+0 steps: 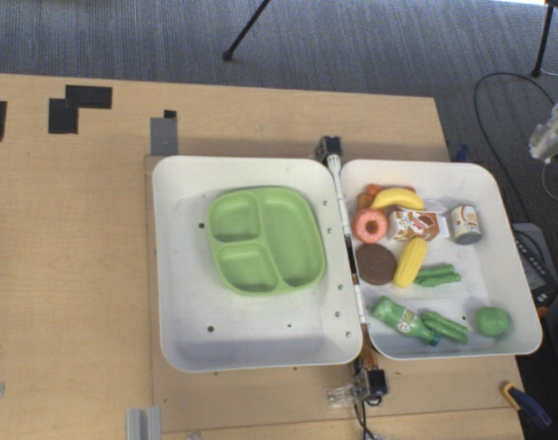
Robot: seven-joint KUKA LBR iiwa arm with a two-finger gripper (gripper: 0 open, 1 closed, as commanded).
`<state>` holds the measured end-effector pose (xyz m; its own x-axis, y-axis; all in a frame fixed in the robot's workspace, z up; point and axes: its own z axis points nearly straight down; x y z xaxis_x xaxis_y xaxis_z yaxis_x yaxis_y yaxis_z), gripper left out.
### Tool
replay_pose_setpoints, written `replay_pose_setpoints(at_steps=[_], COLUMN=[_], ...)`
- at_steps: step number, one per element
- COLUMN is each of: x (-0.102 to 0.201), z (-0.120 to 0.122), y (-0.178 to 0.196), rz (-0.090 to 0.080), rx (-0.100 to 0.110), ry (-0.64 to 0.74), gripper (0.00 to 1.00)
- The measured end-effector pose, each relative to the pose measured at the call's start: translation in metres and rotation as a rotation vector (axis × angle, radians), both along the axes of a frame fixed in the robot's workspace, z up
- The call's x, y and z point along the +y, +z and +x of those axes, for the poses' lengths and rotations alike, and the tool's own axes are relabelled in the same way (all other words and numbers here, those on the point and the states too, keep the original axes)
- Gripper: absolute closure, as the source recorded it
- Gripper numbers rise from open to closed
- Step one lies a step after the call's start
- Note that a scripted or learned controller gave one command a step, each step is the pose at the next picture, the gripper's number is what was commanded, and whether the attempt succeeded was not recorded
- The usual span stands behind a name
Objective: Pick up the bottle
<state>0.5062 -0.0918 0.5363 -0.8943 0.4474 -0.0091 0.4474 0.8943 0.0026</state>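
Camera view: green bottle (402, 319) lying flat (labelled); pincer (546, 137) state unclear.

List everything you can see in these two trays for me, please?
bins: 2, white, side by side on the bench, left, right
divided plate: 1, light green, left bin
banana: 1, yellow, right bin, top
donut: 1, pink, under the banana
cookie: 1, brown, below the donut
corn cob: 1, yellow, right bin centre
can: 1, silver, right bin, upper right
bottle: 1, green, lying at the right bin's lower edge
ball: 1, green, lower right corner
robot arm: 1, pale, far right edge
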Motion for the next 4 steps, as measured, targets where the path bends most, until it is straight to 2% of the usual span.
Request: replay_pose_setpoints(at_steps=[1, 2, 3, 4], x=[0.061, 0.056, 0.062, 0.045], z=[0.016, 0.0, 0.027, -0.006], y=[-0.114, 0.001, -0.143, 0.001], rz=[0.0, -0.004, 0.0, -0.004], rx=[0.003, -0.001, 0.004, -0.001], ry=[0.304, 0.519, 0.333, 0.455], gripper=[1.0, 1.0, 1.0, 1.0])
